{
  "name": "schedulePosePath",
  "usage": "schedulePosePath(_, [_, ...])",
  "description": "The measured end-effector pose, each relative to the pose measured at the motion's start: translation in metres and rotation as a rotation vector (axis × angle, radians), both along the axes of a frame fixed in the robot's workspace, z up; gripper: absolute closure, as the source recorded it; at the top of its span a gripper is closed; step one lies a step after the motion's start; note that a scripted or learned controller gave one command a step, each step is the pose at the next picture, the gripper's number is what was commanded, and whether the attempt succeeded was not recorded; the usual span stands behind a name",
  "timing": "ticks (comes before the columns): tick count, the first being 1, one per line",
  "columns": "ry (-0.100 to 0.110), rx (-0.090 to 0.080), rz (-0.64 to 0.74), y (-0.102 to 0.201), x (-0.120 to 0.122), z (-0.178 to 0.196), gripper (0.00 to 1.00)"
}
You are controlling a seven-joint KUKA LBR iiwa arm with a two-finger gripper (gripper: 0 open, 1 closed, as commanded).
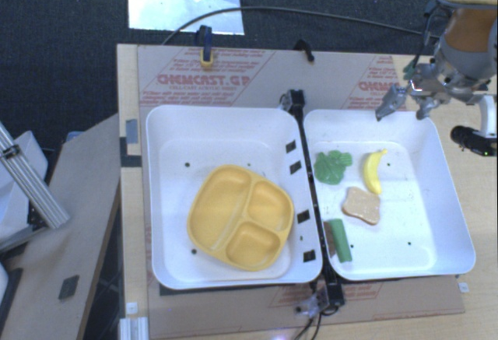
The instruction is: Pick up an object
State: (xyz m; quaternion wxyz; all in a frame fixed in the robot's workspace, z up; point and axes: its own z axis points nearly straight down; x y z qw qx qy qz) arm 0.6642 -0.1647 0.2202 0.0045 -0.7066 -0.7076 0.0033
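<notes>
- White plastic formed two shallow bins, side by side on the bench [156, 82].
- Left bin [175, 128] held one thing: a yellow divided tray [240, 217] with three compartments, lying toward the near right of that bin.
- Right bin [436, 237] held four toy foods: one green broccoli piece [332, 166], one yellow banana [374, 170], one tan bread slice [362, 205] and one green stick [339, 240].
- Broccoli and banana lay side by side, apart; the bread slice sat just below the banana; the green stick lay against the bin's left wall, near the front.
- Tool [407, 105] hung over the far edge of the right bin, its two fingers spread with nothing between them, well apart from every toy.
</notes>
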Motion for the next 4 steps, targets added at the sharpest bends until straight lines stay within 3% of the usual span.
schedulePosePath(1, [-0.013, -0.002, 0.002, 0.001, 0.002, 0.009, 0.0])
schedulePosePath(2, [-0.009, -0.001, 0.0, -0.001, -0.004, -0.051, 0.0])
schedulePosePath(4, [-0.011, -0.002, 0.004, 0.003, -0.005, -0.137, 0.0])
